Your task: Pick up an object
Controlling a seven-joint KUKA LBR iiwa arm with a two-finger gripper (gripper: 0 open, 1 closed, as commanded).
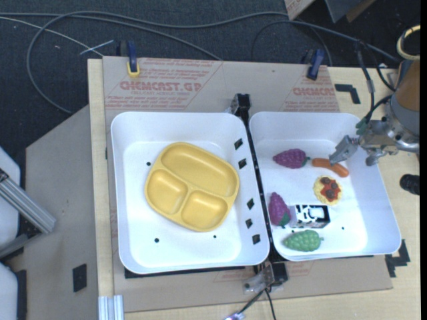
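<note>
The right bin (373,245) holds several toy foods: a purple grape bunch (291,158), an orange carrot (331,167), a round red-and-yellow pizza piece (329,190), a second purple piece (278,209), a black-and-white block (311,215) and a green grape bunch (303,241). My gripper (357,153) hovers over the bin's upper right part, just right of the carrot. It is open, with one grey finger (343,149) close above the carrot's right end. Nothing sits between the fingers.
A yellow divided plate (192,187) lies in the left bin (127,179). A black divider with clips (248,179) runs between the bins. Cables trail behind the bench, and blue clamps (132,57) hold the board at its back edge.
</note>
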